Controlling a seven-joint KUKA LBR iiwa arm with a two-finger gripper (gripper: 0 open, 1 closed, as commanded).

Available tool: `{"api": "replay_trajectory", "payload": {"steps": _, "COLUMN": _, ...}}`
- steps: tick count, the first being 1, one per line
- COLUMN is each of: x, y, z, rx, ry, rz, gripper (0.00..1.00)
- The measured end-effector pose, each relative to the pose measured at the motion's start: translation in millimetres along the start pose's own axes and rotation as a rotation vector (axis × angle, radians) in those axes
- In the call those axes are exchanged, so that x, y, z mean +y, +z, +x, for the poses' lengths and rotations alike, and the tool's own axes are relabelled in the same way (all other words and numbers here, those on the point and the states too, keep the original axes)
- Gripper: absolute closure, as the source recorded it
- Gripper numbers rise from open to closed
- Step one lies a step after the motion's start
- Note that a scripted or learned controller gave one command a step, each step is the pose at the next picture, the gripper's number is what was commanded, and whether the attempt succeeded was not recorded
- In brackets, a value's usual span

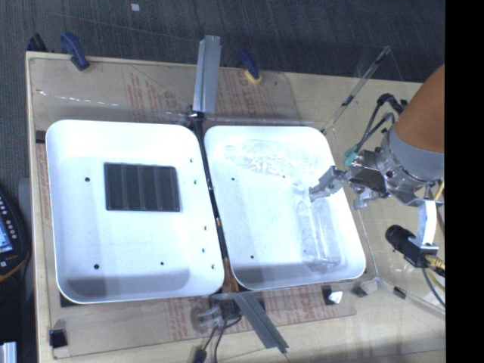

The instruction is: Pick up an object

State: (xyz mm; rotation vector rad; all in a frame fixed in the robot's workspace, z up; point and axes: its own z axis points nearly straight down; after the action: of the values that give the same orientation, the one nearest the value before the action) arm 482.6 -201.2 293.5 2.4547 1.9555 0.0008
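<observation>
One gripper (327,184) hangs over the right rim of the right bin (257,263), its tip pointing left into the bin; whether its fingers are spread or pressed together I cannot tell, and nothing shows between them. Directly on its near side lies a clear plastic object (318,233), hard to make out against the white floor, its long axis running from far to near along the bin's right wall. A second clear, crinkled object (265,157) lies at the bin's far end, left of the gripper. The nearer one is the likelier target. The arm (420,138) reaches in low from the right, wrist bent toward the bin. The left bin (91,271) holds a dark ribbed tray (141,187), well apart.
</observation>
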Motion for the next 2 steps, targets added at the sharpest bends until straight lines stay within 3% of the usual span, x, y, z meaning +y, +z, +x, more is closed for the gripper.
{"api": "replay_trajectory", "payload": {"steps": 1, "x": -3, "y": -34, "z": -4, "rx": 0.000, "ry": -0.151, "rz": 0.000, "gripper": 0.00}}
{"api": "replay_trajectory", "payload": {"steps": 2, "x": -2, "y": -45, "z": -5, "rx": 0.001, "ry": -0.290, "rz": 0.002, "gripper": 0.00}}
